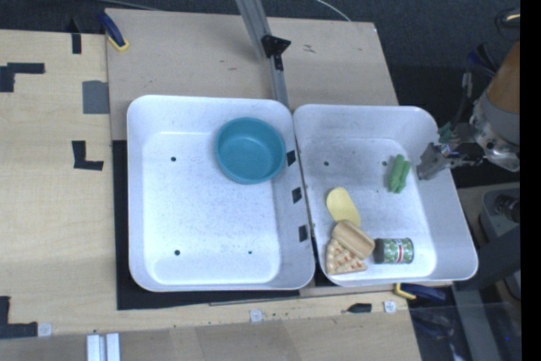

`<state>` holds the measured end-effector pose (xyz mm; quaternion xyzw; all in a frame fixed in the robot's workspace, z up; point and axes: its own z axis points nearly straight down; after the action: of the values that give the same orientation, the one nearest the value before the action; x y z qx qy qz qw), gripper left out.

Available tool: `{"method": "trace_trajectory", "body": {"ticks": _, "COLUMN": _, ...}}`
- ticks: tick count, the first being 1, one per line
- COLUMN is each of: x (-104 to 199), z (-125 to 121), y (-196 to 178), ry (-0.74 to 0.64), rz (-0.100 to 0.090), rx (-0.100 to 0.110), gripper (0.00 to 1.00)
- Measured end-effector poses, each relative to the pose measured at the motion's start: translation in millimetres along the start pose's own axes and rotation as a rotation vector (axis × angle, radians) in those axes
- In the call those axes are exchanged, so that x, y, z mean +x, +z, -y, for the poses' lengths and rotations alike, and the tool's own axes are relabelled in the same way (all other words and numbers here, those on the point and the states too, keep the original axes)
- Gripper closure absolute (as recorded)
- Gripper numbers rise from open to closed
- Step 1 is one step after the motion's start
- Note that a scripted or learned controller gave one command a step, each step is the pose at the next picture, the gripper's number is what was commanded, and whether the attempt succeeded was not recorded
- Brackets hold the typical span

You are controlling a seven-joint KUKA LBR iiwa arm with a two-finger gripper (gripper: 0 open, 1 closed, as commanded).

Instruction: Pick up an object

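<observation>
Nearest the lower edge of the frame, in the right bin [439, 207], lie a waffle piece [347, 254] and a small can [394, 250], with a yellow piece [342, 203] above them. A green object [397, 174] lies just beside the gripper [425, 164] at the right rim; I cannot tell how its jaws stand. In the left bin [152, 207] sits a blue bowl [249, 150].

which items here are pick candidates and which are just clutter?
Pick candidates:
- green object, right bin, nearest the gripper
- yellow piece
- waffle-like toy
- small can
- blue bowl, left bin

Just lying about:
- yellow-and-blue clamp on the bench
- black tape marks
- metal pole
</observation>
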<state>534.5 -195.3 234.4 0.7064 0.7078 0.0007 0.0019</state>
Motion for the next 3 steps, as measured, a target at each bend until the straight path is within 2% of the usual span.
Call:
{"method": "trace_trajectory", "body": {"ticks": 1, "x": 55, "z": -16, "y": 12, "ry": -0.005, "rz": -0.003, "rx": 0.005, "gripper": 1.0}}
{"method": "trace_trajectory", "body": {"ticks": 2, "x": 113, "z": -32, "y": 3, "ry": -0.006, "rz": -0.003, "rx": 0.004, "gripper": 1.0}}
{"method": "trace_trajectory", "body": {"ticks": 3, "x": 158, "z": -45, "y": -4, "ry": -0.004, "rz": -0.003, "rx": 0.004, "gripper": 1.0}}
